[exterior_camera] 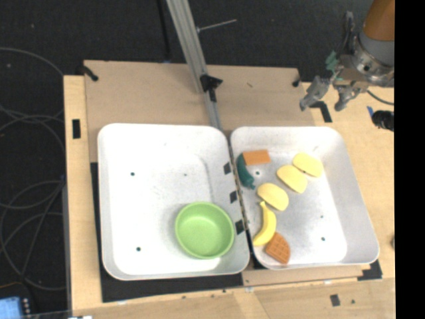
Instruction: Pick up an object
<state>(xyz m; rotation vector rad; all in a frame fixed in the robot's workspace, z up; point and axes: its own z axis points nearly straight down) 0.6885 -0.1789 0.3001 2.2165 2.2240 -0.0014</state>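
My gripper (329,98) hangs above the bench past the far edge of the right bin (332,244), at the upper right. Its two fingers stand apart, open, with nothing between them. In the right bin lie three pale yellow rounded pieces (292,178), a banana (265,226), an orange waffle-like piece (278,248), an orange block (256,157) and a teal object (246,175). All of these lie well below and to the left of the gripper.
The left bin (146,171) holds a green bowl (204,229) near its front right corner. A slanted metal pole (190,45) rises from between the bins at the back. Cables lie on the dark floor at the left.
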